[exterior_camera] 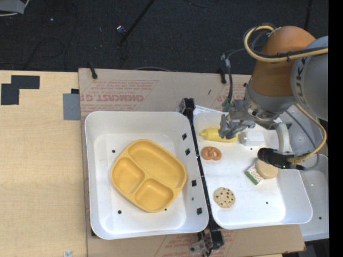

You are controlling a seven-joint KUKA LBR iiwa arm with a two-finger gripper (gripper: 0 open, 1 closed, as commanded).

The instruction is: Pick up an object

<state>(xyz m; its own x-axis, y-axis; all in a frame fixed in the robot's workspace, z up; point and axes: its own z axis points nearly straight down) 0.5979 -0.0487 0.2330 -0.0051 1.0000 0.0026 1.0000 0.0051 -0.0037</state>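
My gripper [229, 129] hangs low over the back left part of the right bin [292, 208], right at a yellow banana-like toy [212, 135] that lies against the bin's back wall. The toy's right end is hidden under the gripper. A brown pretzel [211, 154] lies just in front of the toy. Toward the bin's front there is a chocolate-chip cookie [224, 197]. To the right a tan round piece with a green and white edge [259, 172] rests on the bin floor.
The left bin [102, 143] holds a yellow divided plate [148, 174]. A black divider [194, 159] runs between the two bins. A small white block [252, 138] sits just right of the gripper. The arm's orange band [281, 52] looms over the right bin's back.
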